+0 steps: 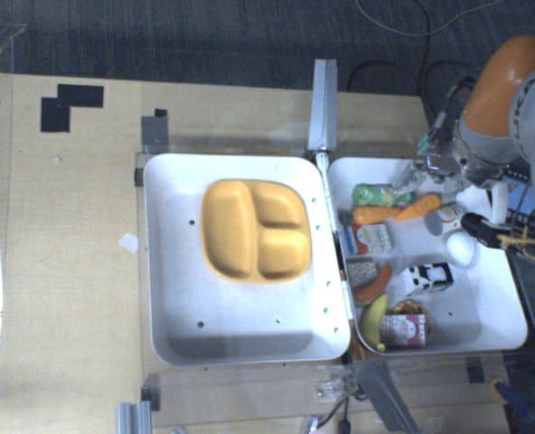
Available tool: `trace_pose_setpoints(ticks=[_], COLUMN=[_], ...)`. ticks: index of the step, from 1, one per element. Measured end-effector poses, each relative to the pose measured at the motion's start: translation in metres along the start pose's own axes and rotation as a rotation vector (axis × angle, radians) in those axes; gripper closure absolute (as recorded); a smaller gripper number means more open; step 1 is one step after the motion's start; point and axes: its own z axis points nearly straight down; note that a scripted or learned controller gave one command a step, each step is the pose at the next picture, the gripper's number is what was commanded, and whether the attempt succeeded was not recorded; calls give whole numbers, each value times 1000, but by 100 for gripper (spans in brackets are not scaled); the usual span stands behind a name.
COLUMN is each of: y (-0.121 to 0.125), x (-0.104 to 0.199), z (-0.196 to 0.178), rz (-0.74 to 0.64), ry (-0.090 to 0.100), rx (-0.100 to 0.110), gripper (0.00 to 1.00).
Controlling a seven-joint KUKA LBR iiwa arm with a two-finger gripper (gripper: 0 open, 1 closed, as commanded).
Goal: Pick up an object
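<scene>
My gripper (pixel 433 172) hangs over the back of the right bin (pixel 507 306), just above and right of an orange carrot (pixel 403 212) and a green packet (pixel 373 193). Further objects lie in this bin: a white egg (pixel 461 248), a small grey cup (pixel 436 221), a black-and-white cow toy (pixel 427 278), a red-and-white packet (pixel 373 238), a brown sausage (pixel 373 284), a yellow banana (pixel 372 319) and a red can (pixel 404 326). I see nothing held in the gripper.
The left bin (pixel 173 269) holds a yellow divided plate (pixel 254 230). A metal divider post (pixel 323 107) rises between the two bins at the back. The arm's orange band (pixel 511 75) sits above the right bin's far corner.
</scene>
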Motion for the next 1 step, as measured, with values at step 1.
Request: trace_pose_setpoints(ticks=[1], y=[-42], x=[-11], z=[46], rz=[-78], ry=[0], rx=[-4], gripper=[0])
